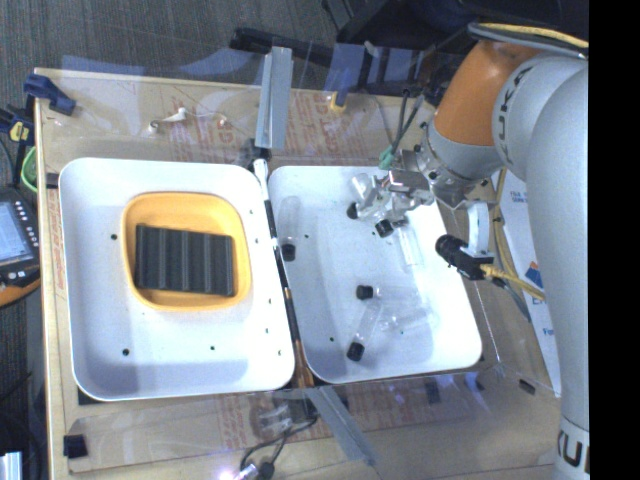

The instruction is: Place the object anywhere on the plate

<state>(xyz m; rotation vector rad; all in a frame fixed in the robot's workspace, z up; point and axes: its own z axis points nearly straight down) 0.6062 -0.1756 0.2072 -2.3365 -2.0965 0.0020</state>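
Observation:
A yellow plate [228, 215] with rounded corners lies in the left bin [90, 338]. A dark grey ridged block [185, 260] rests flat on the middle of the plate. My gripper [383, 204] hangs over the upper part of the right bin [320, 318], far to the right of the plate. Clear plastic pieces blur together around its tip, so what it touches is hard to make out. Below it lie a clear tube [410, 248] and a clear lump [395, 318].
Small black caps [363, 292] [355, 350] sit among the clear pieces in the right bin, and another [288, 252] lies near the wall between the bins. A grey metal bar [272, 98] stands behind the bins. The arm's orange band [475, 88] looms at the right.

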